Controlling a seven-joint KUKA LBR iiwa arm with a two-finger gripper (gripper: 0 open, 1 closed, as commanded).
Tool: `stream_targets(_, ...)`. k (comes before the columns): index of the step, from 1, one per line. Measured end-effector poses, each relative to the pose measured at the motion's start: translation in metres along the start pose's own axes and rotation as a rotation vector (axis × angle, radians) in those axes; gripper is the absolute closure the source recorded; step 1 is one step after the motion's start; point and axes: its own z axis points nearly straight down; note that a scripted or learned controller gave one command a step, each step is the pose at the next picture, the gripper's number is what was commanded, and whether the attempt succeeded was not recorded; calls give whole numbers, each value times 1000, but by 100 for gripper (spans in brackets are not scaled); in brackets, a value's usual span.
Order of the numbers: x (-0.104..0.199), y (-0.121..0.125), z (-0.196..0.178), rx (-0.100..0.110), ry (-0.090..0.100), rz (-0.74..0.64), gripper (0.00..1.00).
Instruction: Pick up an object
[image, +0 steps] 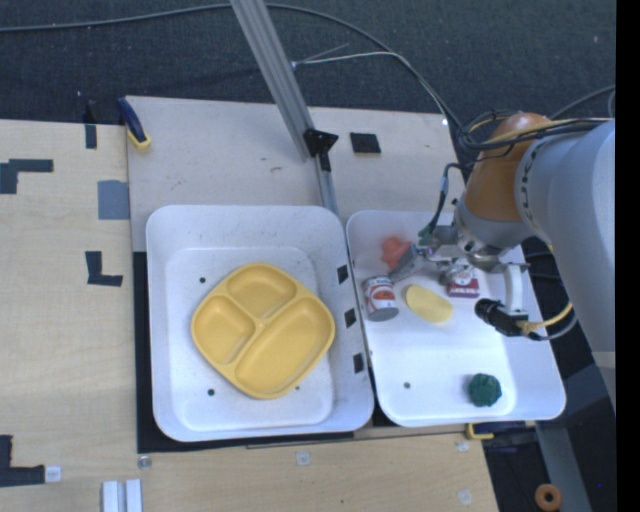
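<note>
Yellow oval lump (428, 303) sits around the middle of the right bin (530, 405), just beside a small red-and-white can (380, 297) on its left. The gripper (447, 262) hangs right above and slightly behind the lump, with a little red-and-white packet (462, 287) tucked under it. Honestly can't tell if the gripper is open or closed from this angle, and nothing is visibly held. A pinkish-red piece (395, 248) lies toward the back, and a dark green ball (485, 389) sits near the front edge. The left bin (165, 400) has a yellow divided plate (263, 328) lying flat.
</note>
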Motion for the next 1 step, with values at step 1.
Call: stream_targets(1,-1,-1,-12,5,-3,-1,100)
